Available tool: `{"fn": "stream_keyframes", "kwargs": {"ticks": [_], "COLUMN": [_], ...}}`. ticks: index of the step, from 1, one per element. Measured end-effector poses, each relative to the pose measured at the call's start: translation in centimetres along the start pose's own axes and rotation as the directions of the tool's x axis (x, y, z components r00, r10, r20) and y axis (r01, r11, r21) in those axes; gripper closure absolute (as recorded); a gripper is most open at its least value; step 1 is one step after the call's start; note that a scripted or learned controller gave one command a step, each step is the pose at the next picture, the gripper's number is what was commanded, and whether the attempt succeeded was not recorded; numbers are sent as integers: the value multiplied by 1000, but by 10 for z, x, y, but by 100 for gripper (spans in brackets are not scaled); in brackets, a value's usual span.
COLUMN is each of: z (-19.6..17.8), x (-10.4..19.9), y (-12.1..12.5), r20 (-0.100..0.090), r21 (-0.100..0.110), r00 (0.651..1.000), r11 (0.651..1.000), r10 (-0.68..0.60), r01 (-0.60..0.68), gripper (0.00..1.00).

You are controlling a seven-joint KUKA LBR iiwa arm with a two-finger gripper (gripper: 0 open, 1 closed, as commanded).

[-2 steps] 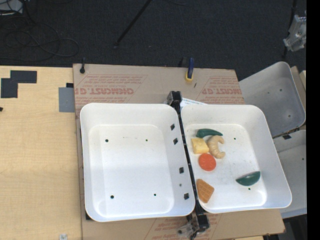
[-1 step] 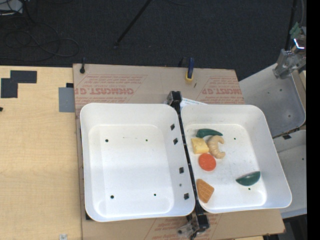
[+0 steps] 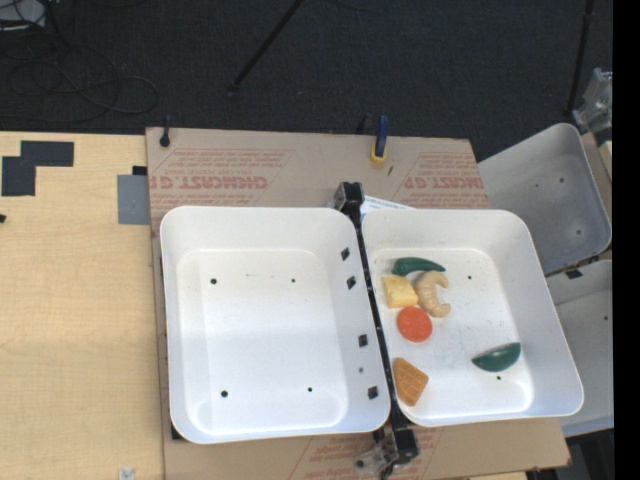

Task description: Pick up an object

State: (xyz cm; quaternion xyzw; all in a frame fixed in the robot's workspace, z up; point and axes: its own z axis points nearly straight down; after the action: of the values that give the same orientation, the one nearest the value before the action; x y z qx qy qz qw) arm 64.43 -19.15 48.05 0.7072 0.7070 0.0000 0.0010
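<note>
Task not begun as far as view shows: nothing lifted, all pieces lying in right bin [image 3: 545,298], the bin on my arm's entry side. My tool: cannot tell whether spread or pressed together; no piece seen in it.

Count: two white bins on tabletop [image 3: 70,308], left bin [image 3: 175,318] beside right one. Six pieces:
- green curved piece [image 3: 418,265]
- yellow block [image 3: 400,291], touching beige curled piece [image 3: 433,293]
- red-orange ball [image 3: 414,324]
- orange wedge [image 3: 409,380]
- dark green wedge [image 3: 497,358], apart from the cluster

Left to do: choose piece, descend, close, lift.
</note>
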Motion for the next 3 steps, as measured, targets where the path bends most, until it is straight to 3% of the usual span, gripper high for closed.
{"fn": "stream_keyframes", "kwargs": {"ticks": [1, 2, 3], "z": [-53, 204, 285], "x": [-20, 13, 54], "y": [0, -3, -3], "r20": [1, -7, -5], "r21": [-1, 20, 11], "r00": [1000, 1000, 1000], "r11": [1000, 1000, 1000], "r10": [0, -1, -3], "r01": [0, 2, 3], "gripper": [100, 100, 100]}}
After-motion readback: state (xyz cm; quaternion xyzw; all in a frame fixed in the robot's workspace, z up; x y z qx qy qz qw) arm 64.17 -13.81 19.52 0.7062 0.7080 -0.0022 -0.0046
